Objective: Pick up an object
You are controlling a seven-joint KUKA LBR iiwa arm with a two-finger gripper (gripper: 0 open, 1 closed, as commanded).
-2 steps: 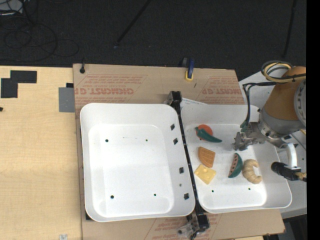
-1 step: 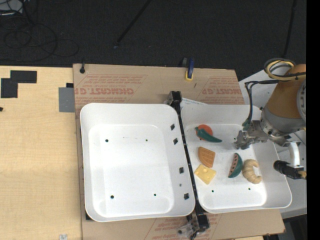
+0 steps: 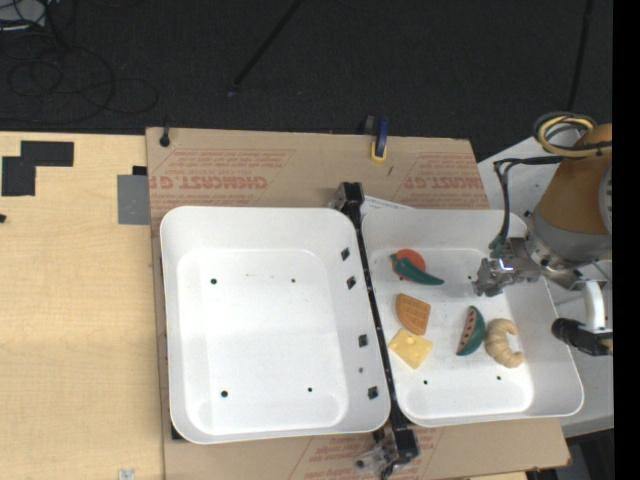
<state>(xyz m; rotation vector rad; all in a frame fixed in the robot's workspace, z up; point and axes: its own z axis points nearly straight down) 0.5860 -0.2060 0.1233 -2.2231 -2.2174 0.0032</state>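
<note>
Two shallow white plastic bins with rounded corners sit side by side on a sheet of printed brown cardboard. The left bin has a smooth floor with a few small dark dots. The right bin holds five toy foods. At about 10 o'clock on its floor lies a red-orange vegetable with a green stem. Near the middle is a ridged, toast-brown waffle piece, and touching it at 6 o'clock is a pale yellow cheese wedge. Toward 3 o'clock lies a curved watermelon slice, green rind and red flesh, just beside a tan, lumpy croissant.

The gripper hangs at the bin's 2 o'clock side, above the slice and croissant, nothing seen between its metal fingers; how far the jaws stand apart I cannot tell. A black clamp joins the bins at 12 o'clock.
</note>
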